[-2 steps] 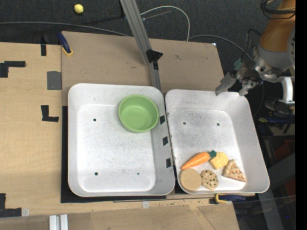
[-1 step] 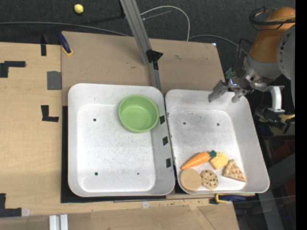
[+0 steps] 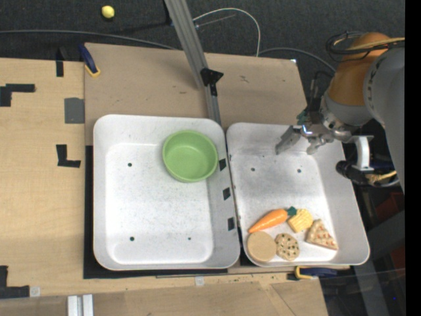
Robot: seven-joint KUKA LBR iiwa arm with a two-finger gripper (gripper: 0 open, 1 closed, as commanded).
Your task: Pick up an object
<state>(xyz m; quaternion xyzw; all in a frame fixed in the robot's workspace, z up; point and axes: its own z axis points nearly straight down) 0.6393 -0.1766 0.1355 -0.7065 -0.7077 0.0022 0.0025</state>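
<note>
Spread wide and holding nothing, the metal hand (image 3: 300, 141) hangs over the right bin's (image 3: 342, 196) twelve o'clock edge, its two fingers splayed, on a grey arm (image 3: 368, 84) with an orange band. Five plastic toy foods cluster at that bin's six o'clock: one carrot (image 3: 268, 220), one corn piece (image 3: 300, 219), one pizza wedge (image 3: 321, 235), one speckled cookie (image 3: 287, 246), one tan disc (image 3: 260, 247). One round green bowl (image 3: 190, 155) sits in the left bin (image 3: 118, 196) at one o'clock.

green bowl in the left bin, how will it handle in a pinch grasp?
The green bowl looks like thin plastic, so probably light and stiff. Its smooth round rim may slip between fingers. Sitting upright on a flat base, it likely slides rather than tips if pushed.
</note>
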